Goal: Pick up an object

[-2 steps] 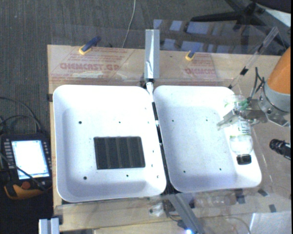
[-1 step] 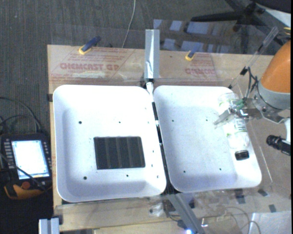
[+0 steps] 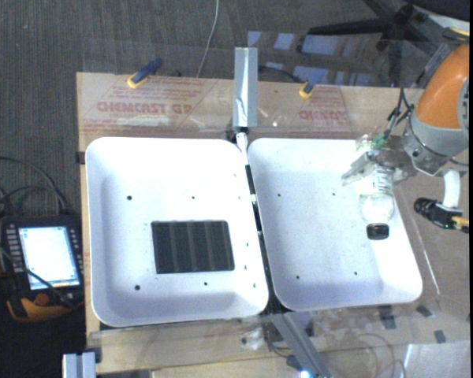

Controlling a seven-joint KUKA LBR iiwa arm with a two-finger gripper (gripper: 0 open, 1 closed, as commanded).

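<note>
The counter (image 3: 102, 101) carries two shallow white bins side by side. The left bin (image 3: 110, 211) holds a dark ribbed rectangular pad (image 3: 193, 246), lying flat near the middle of its floor, a little toward the near side. The right bin (image 3: 315, 235) holds a small dark object (image 3: 377, 231) on its floor close to the right wall, about halfway along that wall.

The arm (image 3: 445, 101) reaches in from the right, its orange band above the grey wrist at the upper right corner of the right bin. The jaws (image 3: 376, 172) hang over the far right part of that bin, just above the small dark object in the picture and apart from it. Something pale and see-through (image 3: 377, 199) hangs below the jaws, reaching down toward the dark object; whether the jaws grip it, or how wide they stand, I cannot tell, since the tips are blurred against the white bin.

A handheld screen (image 3: 46, 257) lies on the floor left of the counter, with cables beside it.
</note>
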